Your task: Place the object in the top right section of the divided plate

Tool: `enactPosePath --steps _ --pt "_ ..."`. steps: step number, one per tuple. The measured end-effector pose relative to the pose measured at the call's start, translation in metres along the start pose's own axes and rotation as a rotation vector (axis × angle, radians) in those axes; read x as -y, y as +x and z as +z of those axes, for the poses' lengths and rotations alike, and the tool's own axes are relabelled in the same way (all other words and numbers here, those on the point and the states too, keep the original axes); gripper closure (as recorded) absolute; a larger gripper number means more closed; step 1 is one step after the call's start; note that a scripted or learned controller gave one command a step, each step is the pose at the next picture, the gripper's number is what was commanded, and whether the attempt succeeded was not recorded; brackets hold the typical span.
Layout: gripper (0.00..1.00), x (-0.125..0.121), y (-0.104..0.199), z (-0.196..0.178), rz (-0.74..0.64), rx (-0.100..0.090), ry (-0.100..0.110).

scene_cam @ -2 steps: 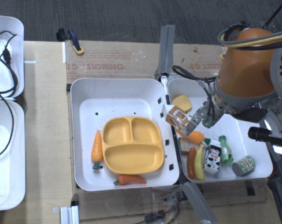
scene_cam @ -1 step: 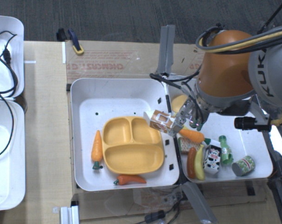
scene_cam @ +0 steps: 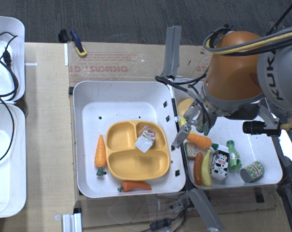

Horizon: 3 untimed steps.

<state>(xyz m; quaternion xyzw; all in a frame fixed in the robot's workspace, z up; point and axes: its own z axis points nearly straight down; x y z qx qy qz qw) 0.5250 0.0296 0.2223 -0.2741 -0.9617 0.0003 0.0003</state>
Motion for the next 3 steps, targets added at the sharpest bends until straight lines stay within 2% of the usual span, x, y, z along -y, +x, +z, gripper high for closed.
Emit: enactPosePath --steps 1,2,3 --pt "0.0 -0.026 0.014 -0.063 0.321 0.002 -0.001" --pt "0.0 0.039 0.014 -0.219 0.418 0.003 0.0" --pt "0.0 0.065 -0.057 -0.219 0.057 0.003 0.0"
